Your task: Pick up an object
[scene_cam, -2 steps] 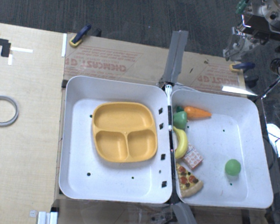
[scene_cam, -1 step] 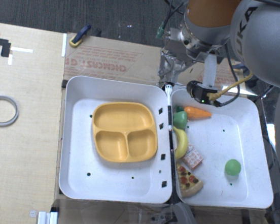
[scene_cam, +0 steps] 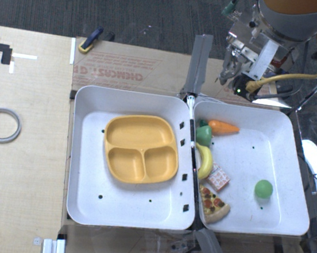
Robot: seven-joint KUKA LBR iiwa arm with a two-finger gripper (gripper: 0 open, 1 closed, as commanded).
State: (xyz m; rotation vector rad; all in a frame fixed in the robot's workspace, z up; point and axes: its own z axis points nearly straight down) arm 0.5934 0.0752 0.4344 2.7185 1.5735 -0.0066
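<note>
The right bin (scene_cam: 285, 221) holds an orange carrot (scene_cam: 223, 127) at its back left. In front of it lie a green round fruit (scene_cam: 203, 135), a yellow banana (scene_cam: 204, 161), a pink-and-white block (scene_cam: 218, 178) and a pizza slice (scene_cam: 213, 204) along the left wall. A green ball (scene_cam: 263, 189) sits alone toward the right. In the left bin (scene_cam: 79, 199) rests a yellow divided plate (scene_cam: 142, 148). My gripper (scene_cam: 234, 78) hangs high above the back edge of the right bin, behind the carrot, with nothing seen in it.
A grey post (scene_cam: 199, 65) rises behind the wall between the bins. Cardboard (scene_cam: 131, 67) lies behind the left bin, with a blue-and-yellow tool (scene_cam: 90, 39) on it. A tape roll (scene_cam: 1, 125) sits on the bench at far left. A yellow cable (scene_cam: 286, 79) trails from the wrist.
</note>
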